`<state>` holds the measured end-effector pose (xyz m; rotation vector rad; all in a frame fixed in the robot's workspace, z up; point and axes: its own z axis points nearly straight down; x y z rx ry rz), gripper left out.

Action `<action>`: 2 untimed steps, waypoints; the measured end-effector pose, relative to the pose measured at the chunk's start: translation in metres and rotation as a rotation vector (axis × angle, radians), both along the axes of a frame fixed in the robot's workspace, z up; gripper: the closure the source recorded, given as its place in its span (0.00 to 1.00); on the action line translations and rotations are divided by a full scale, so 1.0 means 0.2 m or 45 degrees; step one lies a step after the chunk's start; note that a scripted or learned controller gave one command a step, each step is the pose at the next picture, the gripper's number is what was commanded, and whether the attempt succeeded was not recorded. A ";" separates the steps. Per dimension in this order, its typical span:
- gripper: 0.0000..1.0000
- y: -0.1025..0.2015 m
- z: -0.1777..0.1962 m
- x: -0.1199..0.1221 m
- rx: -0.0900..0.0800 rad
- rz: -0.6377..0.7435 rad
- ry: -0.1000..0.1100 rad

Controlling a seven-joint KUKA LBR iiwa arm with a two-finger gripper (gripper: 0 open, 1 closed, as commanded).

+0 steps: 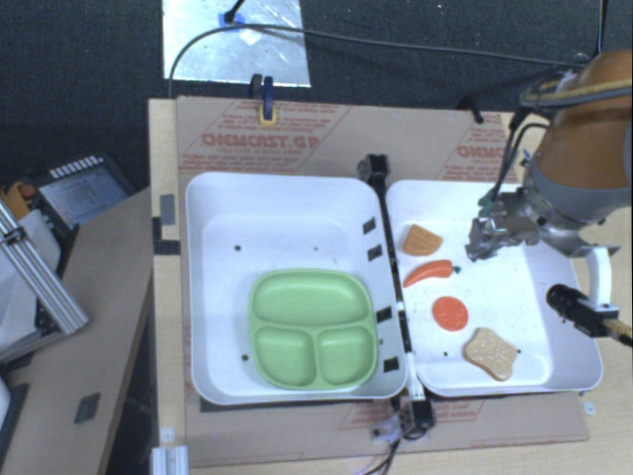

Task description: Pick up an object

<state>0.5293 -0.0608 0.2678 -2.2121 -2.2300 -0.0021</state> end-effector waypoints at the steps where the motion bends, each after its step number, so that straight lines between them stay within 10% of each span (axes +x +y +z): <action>1: 1.00 0.26 -0.09 0.07 -0.001 0.000 0.000; 2: 1.00 0.50 -0.11 0.19 -0.001 0.001 -0.003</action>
